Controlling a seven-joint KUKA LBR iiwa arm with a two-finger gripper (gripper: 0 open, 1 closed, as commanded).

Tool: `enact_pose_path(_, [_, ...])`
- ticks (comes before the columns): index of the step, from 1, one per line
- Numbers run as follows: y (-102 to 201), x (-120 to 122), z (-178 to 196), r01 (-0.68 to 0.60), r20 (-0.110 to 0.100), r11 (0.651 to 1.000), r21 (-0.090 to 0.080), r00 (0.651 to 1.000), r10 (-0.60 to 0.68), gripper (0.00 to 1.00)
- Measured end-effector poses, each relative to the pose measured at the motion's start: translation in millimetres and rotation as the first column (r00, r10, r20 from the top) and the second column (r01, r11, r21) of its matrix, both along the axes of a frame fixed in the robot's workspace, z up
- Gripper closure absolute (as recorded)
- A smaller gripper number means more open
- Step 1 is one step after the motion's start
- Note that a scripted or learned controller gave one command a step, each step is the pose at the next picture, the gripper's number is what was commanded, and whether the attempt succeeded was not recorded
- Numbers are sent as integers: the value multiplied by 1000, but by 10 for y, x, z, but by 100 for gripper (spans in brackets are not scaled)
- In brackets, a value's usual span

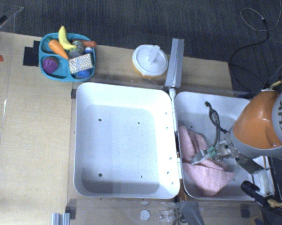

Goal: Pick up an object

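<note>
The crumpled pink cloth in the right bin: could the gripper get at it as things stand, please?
Probably yes: the gripper sits right over the crumpled pink cloth, with nothing lying on top of it.

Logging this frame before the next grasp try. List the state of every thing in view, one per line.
Pink crumpled cloth: lying bunched in the right white bin.
Left white bin: upright on the bench.
Blue compartment tray: filled with toy food.
White lidded round container: closed.
Gripper: low over the cloth.

- One fixed camera, set high above the bench (27, 139).
- Faces down at a slant; both bins (127, 96) in frame.
</note>
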State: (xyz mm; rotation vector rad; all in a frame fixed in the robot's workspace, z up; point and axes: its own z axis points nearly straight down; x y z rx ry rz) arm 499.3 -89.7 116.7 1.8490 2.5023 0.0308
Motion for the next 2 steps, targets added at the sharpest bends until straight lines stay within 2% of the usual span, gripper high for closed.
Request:
enact_pose_path(1, [-93,534,-258,82,-21,997,2,996,-82,0])
enact_pose_path(2, [-76,572,-125,73,-9,997,2,997,-73,100])
